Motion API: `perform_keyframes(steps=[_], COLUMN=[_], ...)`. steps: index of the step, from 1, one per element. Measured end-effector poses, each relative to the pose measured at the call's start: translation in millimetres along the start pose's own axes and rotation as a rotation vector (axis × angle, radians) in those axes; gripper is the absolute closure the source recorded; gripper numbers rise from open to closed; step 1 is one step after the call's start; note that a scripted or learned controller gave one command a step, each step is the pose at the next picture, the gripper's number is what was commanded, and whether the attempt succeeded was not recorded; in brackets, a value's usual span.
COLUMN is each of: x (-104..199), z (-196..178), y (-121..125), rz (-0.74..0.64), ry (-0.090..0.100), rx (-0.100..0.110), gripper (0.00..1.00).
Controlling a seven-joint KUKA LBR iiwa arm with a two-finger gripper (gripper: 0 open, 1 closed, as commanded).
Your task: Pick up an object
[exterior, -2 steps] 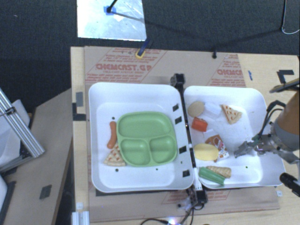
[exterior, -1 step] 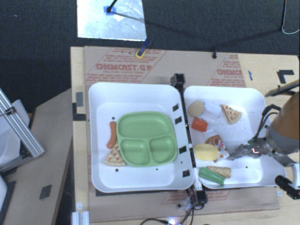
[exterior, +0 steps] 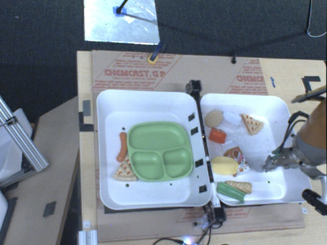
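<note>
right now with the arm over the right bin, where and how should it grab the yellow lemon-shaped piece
Take the yellow piece across its short width at the middle, coming straight down from above. It lies flat on the right bin floor with its long axis running left-right, so fingers closing front-to-back probably span it best. The patterned piece touches its upper right, so keep toward the left half. The gripper sits to its right.

The arm (exterior: 311, 137) enters low at the right side of the right bin (exterior: 278, 103), with only its lower section and wrist in view, cables looping above it. The gripper (exterior: 271, 163) sits at the end of the wrist, pointing left over the bin's right-hand floor, near its right wall. Nothing is seen between the gripper's tips.
</note>
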State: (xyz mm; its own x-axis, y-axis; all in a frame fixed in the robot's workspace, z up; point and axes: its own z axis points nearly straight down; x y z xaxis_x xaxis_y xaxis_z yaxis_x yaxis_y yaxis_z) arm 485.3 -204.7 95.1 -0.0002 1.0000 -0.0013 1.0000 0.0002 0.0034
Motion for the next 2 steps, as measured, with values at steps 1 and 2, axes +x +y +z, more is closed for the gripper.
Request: perform_keyframes(steps=[1,2], x=[7,4], z=[-60,-103], y=[7,11], rz=[-0.005,-0.004], ry=[-0.001,-0.001], rx=[-0.004,-0.003], gripper=[1.00,1.00])
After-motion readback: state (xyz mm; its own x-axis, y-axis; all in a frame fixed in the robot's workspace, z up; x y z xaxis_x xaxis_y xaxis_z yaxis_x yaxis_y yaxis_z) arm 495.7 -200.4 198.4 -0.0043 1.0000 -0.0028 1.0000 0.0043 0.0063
